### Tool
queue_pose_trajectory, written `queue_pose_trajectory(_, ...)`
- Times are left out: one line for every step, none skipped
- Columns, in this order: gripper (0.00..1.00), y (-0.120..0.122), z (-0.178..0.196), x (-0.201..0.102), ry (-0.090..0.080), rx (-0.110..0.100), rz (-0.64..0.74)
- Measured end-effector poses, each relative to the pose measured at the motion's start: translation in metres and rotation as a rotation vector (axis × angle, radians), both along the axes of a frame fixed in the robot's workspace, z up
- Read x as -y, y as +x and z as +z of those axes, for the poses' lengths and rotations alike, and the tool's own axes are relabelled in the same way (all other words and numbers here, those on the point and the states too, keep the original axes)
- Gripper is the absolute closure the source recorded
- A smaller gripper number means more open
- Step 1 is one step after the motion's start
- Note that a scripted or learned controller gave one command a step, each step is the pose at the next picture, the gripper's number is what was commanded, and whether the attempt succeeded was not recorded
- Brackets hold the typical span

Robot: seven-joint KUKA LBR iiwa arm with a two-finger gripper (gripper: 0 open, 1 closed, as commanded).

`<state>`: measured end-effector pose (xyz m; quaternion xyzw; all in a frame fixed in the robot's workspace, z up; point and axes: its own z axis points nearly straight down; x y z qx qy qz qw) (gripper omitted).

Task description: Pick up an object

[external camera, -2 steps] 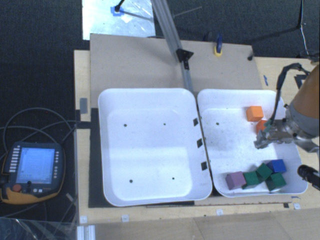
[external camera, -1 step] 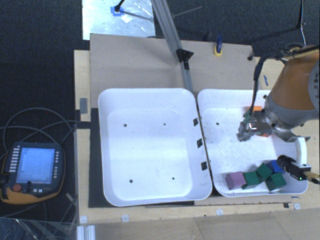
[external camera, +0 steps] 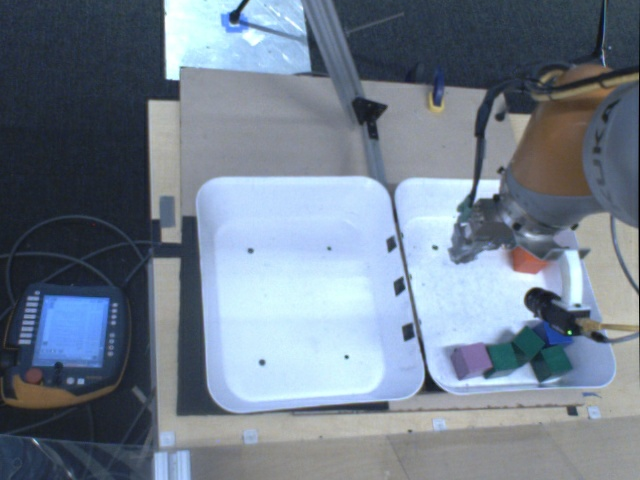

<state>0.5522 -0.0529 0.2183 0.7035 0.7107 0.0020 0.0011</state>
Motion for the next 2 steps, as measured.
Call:
queue_pose_trajectory(1.0,0.034,0.009,-0.053,0.001,0.001,0.001)
queue_pose_trajectory(1.0,0.052,0.008,-0.105,0.001,-0.001,0.001)
